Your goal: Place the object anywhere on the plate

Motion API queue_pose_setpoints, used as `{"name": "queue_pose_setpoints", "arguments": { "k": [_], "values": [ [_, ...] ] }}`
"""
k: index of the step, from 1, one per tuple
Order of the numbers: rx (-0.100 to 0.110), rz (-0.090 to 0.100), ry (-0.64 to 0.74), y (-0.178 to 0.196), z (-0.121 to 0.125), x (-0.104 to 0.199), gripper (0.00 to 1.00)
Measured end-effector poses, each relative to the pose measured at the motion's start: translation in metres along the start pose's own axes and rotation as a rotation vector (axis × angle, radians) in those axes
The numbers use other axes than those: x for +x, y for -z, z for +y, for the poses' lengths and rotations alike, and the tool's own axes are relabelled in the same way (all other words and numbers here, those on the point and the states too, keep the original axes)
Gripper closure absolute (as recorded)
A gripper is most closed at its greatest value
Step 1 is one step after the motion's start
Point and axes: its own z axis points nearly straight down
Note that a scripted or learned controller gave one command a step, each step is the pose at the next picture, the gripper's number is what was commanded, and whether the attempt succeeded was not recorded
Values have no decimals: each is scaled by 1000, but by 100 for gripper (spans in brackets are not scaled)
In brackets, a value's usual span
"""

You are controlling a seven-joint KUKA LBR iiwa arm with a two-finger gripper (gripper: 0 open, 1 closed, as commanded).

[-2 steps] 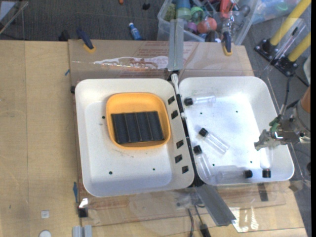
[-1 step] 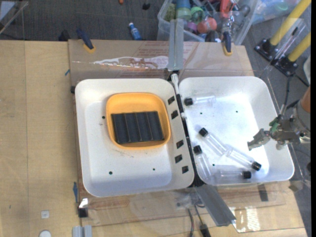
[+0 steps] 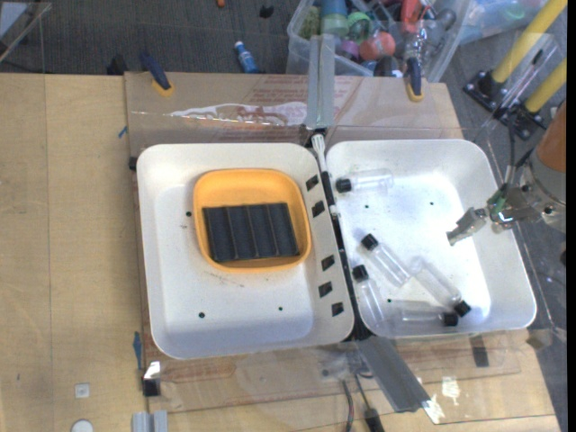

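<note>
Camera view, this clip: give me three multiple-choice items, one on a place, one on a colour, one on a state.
1. Where is the plate?
A. In the left bin
B. In the right bin
C. On the bare bench

2. What colour is the plate?
A. Blue
B. Orange
C. Green

3. What lies on the plate?
A. A clear tube
B. A black ribbed block
C. A spoon

Answers:
1 A: the plate sits inside the left bin, beside the divider.
2 B: its rim is orange against the white bin.
3 B: the black ribbed block rests on it, while the clear tubes with black caps lie in the right bin, where the gripper hangs.
</note>
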Motion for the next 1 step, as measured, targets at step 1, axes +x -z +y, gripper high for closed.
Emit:
{"name": "queue_pose_setpoints", "arguments": {
  "k": [1],
  "values": [
    [-1,0,109,8,42,-39,0]
  ]
}}
